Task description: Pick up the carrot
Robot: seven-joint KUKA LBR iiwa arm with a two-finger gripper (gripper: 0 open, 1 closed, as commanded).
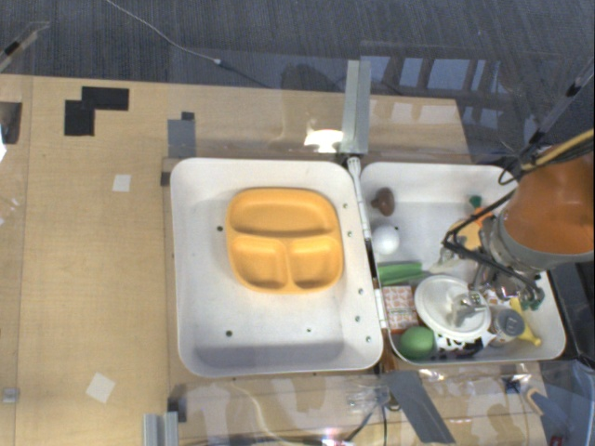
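Across a pale wooden table (84, 277) seen from above sit two shallow white bins side by side. Within the left bin (200, 342) lies a yellow-orange compartment tray (284, 238), with one long section along its far side and two smaller sections nearer the camera.

Over the right bin (423, 203) reaches the robot arm (548, 214), entering from the right; its broad orange band fills the bin's right portion, with dark cables trailing around it. The end effector (483, 297) hangs low over the bin's near right part, above a cluster of objects (whether it is apart or together cannot be told, as the wrist and cables hide that part).

Scattered in this bin are several small items. A dark brown rounded object (383, 200) rests near the far left corner. A white ball (385, 241) sits just nearer than it, along the left wall. A long green vegetable-shaped piece (400, 272) lies nearer again. A small red-and-white patterned packet (397, 306) lies beside the left wall. A green rounded fruit-like piece (417, 342) sits in the near left corner. A white round dish (448, 305) lies beside these, touching a black-and-white object (458, 345) at the near wall. A small yellow piece (529, 336) pokes out near the right wall.

No object here can be clearly recognised as the carrot.
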